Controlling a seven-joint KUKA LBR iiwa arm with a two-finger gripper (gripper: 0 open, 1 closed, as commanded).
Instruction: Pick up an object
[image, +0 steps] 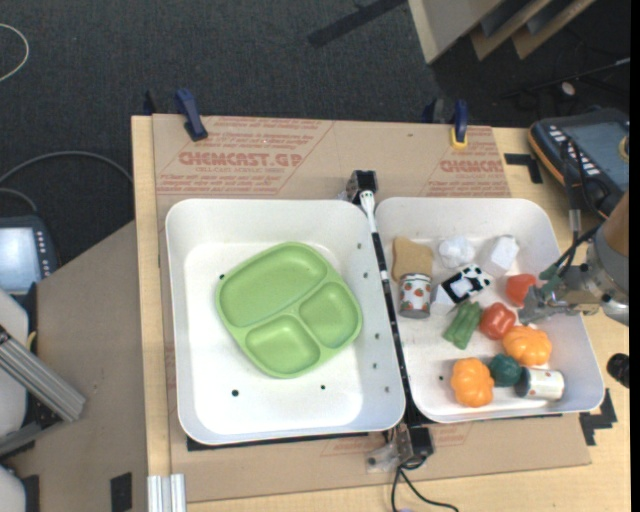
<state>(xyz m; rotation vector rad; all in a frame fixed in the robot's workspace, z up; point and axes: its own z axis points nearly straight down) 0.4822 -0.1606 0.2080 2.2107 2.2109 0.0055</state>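
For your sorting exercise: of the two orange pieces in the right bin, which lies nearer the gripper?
The orange piece right of the red one, closer to the gripper; the other sits by the front wall.

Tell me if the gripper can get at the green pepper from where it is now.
Probably yes. The gripper sits at the right bin's right side; the green pepper lies open from above, though a red pepper crowds its right.
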